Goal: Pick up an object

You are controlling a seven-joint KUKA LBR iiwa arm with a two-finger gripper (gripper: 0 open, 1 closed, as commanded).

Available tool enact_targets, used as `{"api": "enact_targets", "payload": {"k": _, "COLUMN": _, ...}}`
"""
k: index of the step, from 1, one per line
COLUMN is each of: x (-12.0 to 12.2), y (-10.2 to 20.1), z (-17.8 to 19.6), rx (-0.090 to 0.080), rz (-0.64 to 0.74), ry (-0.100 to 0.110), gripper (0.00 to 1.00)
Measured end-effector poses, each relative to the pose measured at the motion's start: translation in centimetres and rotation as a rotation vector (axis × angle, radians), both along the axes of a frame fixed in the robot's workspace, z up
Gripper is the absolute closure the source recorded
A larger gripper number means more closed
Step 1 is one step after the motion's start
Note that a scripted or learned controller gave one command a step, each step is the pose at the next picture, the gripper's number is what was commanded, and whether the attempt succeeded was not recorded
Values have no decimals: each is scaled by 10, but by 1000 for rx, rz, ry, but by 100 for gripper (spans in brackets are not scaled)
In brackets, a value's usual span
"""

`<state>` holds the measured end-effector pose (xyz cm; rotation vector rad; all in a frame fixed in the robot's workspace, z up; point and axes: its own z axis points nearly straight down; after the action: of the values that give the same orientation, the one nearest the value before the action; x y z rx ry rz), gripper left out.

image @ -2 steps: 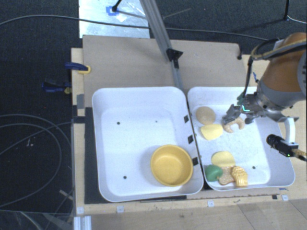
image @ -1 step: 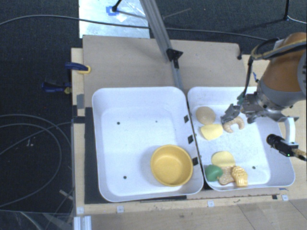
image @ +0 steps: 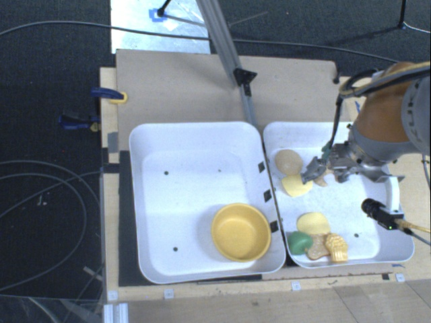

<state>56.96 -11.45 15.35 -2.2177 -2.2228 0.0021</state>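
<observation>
Claw [image: 316, 173] hangs low in the right bin [image: 403, 244], at the end of the grey arm [image: 387, 123] that reaches in from the right edge. Its tip sits in the bin's upper middle part, and whether it is released or clenched I cannot tell from this angle.

Just at the tip lies a pale yellow piece [image: 295, 186], touching or almost touching the claw on its lower left side. A beige round piece [image: 288, 160] rests a little above that, near the bin's upper left corner and just left of the claw. Neither is seen grasped.

Farther down the same bin, well apart from the claw, a small cluster lies along the lower wall: a yellow lump [image: 313, 222], a green piece [image: 300, 241] beside it on the left, a tan biscuit [image: 317, 248] and a ridged orange piece [image: 337, 247] on the right.

The left bin [image: 168, 147] holds a yellow bowl [image: 240, 231], upright near its lower right corner. A black cylinder [image: 381, 215] juts out below the wrist, over the right bin's right side.
</observation>
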Motion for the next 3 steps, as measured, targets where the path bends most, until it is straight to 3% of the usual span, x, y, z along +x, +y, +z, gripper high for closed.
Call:
{"api": "enact_targets", "payload": {"k": 1, "x": -6, "y": -8, "z": -58, "rx": 0, "rz": -2, "ry": 1, "gripper": 0}}
{"api": "enact_targets", "payload": {"k": 2, "x": -5, "y": -7, "z": -63, "rx": 0, "rz": -2, "ry": -3, "gripper": 0}}
{"api": "enact_targets", "payload": {"k": 3, "x": -4, "y": -7, "z": -52, "rx": 0, "rz": -3, "ry": -6, "gripper": 100}}
